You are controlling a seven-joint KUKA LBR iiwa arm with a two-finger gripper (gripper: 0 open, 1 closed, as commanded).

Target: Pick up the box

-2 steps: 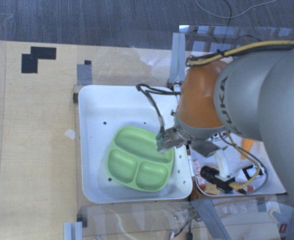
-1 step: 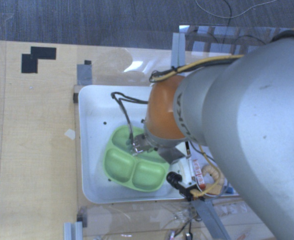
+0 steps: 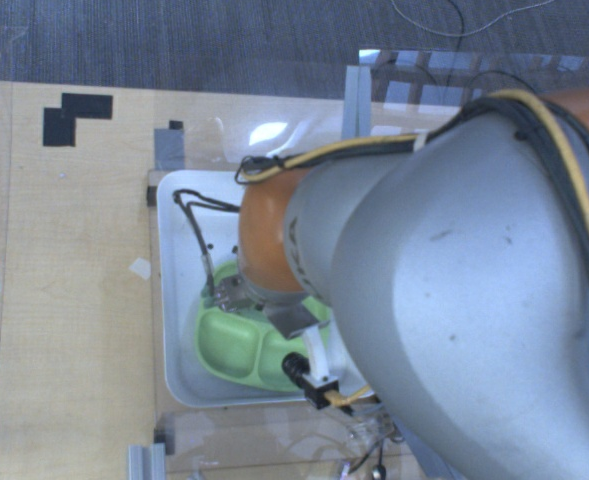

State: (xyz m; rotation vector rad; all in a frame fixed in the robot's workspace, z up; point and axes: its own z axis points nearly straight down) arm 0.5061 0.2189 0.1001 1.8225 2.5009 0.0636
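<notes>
Pale wood bench top [image 3: 64, 298] w/ a glossy sheen, light glare patches near the top centre and at the far left edge. Black tape shapes [image 3: 77, 116] stuck on it at upper left, small grey bracket [image 3: 170, 146] just above the bin's corner, another at bottom left of the bin. Behind the bench, dark grey ribbed carpet [image 3: 194, 18] w/ a thin pale cable [image 3: 444, 13] looping across at upper right. White bin [image 3: 179, 268] sits centre-left; the big grey arm [image 3: 464, 288] w/ its orange band [image 3: 264, 238] covers most of it, reaching in from the right. Yellow cable runs along the arm. Gripper [image 3: 236, 293] is down in the bin over a green rounded object [image 3: 239, 346], hidden under the wrist, so can't tell its state. Box: can't make it out; bin mostly covered by arm
</notes>
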